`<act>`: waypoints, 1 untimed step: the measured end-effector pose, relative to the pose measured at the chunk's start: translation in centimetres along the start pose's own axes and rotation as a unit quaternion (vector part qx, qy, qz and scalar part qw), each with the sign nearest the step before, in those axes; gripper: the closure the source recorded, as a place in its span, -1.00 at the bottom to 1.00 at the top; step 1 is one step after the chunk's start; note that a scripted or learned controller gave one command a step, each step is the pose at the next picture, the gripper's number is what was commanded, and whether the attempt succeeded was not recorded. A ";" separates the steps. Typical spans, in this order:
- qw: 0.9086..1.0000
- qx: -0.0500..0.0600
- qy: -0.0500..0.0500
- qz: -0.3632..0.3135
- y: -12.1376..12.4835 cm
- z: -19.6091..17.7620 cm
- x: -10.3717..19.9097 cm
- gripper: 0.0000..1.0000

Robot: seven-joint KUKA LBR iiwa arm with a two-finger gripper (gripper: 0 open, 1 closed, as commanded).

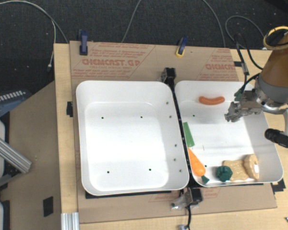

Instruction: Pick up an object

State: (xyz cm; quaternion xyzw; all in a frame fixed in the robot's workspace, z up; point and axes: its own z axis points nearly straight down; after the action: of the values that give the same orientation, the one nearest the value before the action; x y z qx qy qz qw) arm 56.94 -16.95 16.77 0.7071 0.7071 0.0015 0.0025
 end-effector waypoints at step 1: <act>1.000 0.000 0.000 0.000 0.1 -4.4 0.0 1.00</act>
State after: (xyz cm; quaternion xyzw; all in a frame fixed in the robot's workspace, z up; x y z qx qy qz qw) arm 57.03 -16.97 21.20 0.7070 0.7072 0.0013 0.0020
